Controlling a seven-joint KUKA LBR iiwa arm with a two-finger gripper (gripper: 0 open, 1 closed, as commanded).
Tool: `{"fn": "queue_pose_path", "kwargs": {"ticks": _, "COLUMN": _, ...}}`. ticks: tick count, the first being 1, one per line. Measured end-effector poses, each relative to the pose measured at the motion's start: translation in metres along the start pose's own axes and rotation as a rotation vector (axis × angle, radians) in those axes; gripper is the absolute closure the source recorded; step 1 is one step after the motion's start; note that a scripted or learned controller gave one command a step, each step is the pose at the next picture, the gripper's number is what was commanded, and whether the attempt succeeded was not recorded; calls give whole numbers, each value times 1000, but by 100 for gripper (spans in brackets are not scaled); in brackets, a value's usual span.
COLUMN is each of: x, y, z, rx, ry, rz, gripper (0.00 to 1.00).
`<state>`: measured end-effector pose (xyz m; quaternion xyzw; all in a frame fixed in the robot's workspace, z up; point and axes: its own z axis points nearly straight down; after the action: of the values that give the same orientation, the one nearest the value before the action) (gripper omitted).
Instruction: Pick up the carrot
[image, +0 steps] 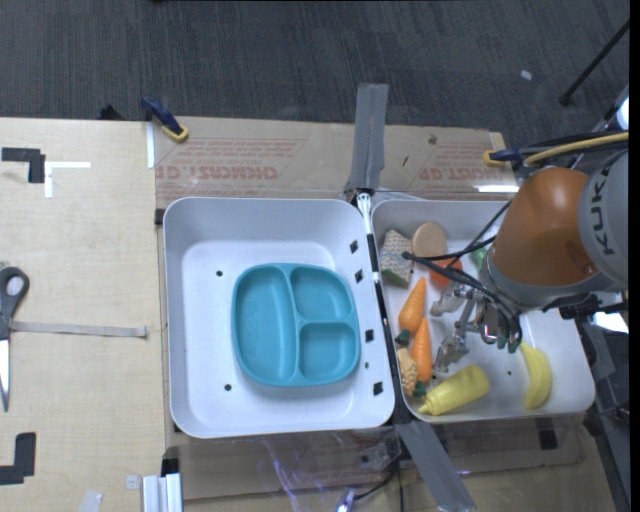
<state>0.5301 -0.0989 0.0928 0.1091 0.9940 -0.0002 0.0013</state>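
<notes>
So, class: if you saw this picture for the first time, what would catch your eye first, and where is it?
Most likely the teal tray, alone in the middle of the left bin. Next, the arm's orange band over the right bin, where toy foods crowd the left side: an orange carrot, a yellow bottle and, to the right, a banana.

A pale wooden bench (80, 380) carries two white bins (190, 330) side by side; scissors (8, 310) lie at its left edge.
</notes>
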Motion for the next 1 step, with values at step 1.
{"fn": "queue_pose_path", "kwargs": {"ticks": 1, "x": -57, "y": 11, "z": 0, "rx": 0, "ry": -2, "rz": 270, "gripper": 0}}
